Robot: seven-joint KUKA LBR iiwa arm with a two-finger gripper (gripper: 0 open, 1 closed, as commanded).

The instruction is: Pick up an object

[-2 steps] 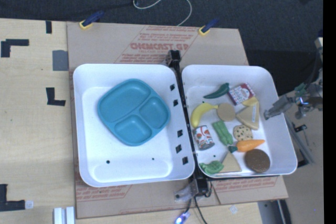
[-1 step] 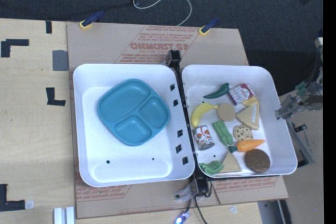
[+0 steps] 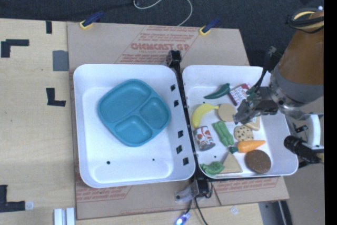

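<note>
My jaws [image 3: 246, 112] low in right bin [image 3: 210, 72] — opening state not discernible. Cookie [image 3: 243, 132] just below, carrot [image 3: 250, 145] beside it. Banana [image 3: 202, 112], green pepper [image 3: 218, 92] leftward. Blue plate [image 3: 134, 112] — left bin [image 3: 89, 129].

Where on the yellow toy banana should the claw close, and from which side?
Probably across the middle of the yellow toy banana, coming straight down. It lies flat and curved near the right bin's left wall, its midsection narrowest. The beige round piece crowds its right tip, so fingers fit better above and below the curve.
</note>
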